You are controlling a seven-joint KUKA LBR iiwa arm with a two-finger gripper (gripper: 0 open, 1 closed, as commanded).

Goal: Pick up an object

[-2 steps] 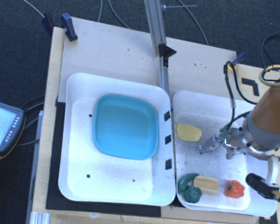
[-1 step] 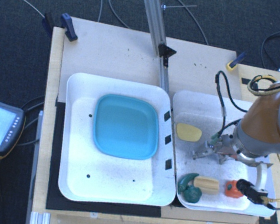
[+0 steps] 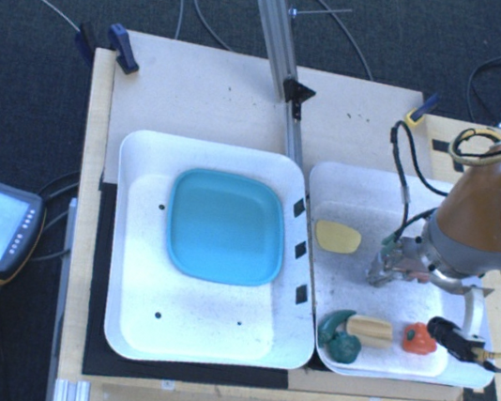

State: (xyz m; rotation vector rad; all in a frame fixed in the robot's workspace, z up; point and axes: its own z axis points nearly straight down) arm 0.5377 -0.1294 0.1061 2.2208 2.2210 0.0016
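The pale bench (image 3: 211,93) is carrying two shallow white bins side by side, their inner rims touching. The left bin (image 3: 128,250) is lying on a black mat (image 3: 91,311) toward the bench's front edge; the right bin (image 3: 365,195) is sitting near the right edge. Blue clamps (image 3: 124,48) are gripping the back left corner, and another (image 3: 422,107) the back edge.
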